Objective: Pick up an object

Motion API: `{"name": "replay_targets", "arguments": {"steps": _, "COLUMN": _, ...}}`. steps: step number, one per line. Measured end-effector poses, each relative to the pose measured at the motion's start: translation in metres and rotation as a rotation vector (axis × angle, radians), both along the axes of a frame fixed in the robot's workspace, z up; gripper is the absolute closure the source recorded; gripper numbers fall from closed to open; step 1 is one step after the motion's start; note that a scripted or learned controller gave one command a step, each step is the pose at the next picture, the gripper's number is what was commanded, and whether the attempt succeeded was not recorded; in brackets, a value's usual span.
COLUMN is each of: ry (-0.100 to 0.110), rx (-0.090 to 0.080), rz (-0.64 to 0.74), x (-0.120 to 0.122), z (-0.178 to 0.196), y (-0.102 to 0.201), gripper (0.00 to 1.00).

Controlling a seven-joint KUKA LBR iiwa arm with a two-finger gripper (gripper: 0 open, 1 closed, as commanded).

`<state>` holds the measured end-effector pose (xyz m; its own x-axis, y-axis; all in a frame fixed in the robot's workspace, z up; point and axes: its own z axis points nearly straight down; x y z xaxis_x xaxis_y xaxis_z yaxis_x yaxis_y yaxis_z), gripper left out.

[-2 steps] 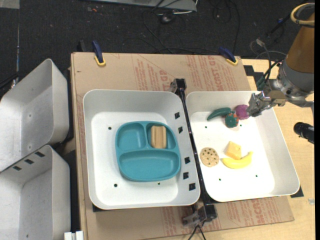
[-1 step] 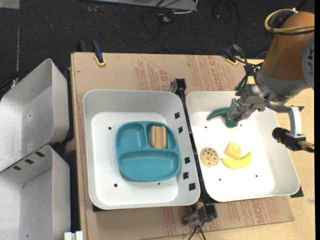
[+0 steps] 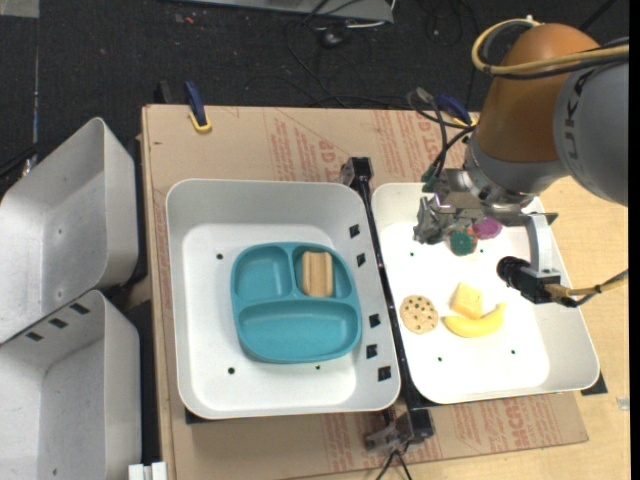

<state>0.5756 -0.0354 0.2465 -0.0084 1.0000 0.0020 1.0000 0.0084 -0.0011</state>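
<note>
Hand (image 3: 437, 226) sits low over the far end of the right bin (image 3: 520, 368), at the tip of the arm (image 3: 545, 98) that reaches in from the right. Whether it is wide or narrow I cannot tell, since the wrist above covers most of it from this slant. A small green toy (image 3: 462, 241) lies just beside it on the near side, and a purple toy (image 3: 488, 229) lies just beside that one, partly under the wrist. Whether either one touches the hand cannot be made out, and nothing can be seen held in it. Nearer the camera in the same bin, well apart from the hand, a cookie (image 3: 419, 314) lies flat, with a yellow wedge (image 3: 467, 297) to its right and a banana (image 3: 474, 323) touching the wedge's near edge. The left bin (image 3: 200, 268) holds a blue tray (image 3: 290, 323) with three compartments, and a tan roll (image 3: 317, 273) lies in the tray's far right one. Both bins rest side by side on the brown bench (image 3: 260, 138). As for the task, I judge it at the reach or grasp step. The hand is down among the things, most likely aimed at the green toy, but no object has been lifted off the bin floor. Closing on one thing and raising it clear are both left to do.
</note>
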Motion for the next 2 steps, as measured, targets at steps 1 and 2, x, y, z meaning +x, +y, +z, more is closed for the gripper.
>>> {"name": "replay_targets", "arguments": {"steps": 1, "ry": 0.000, "rx": -0.001, "rz": -0.001, "x": 0.001, "z": -0.009, "y": 0.057, "gripper": 1.00}}
{"name": "replay_targets", "arguments": {"steps": 2, "ry": 0.001, "rx": -0.001, "rz": 0.001, "x": -0.010, "z": -0.012, "y": 0.120, "gripper": 1.00}}
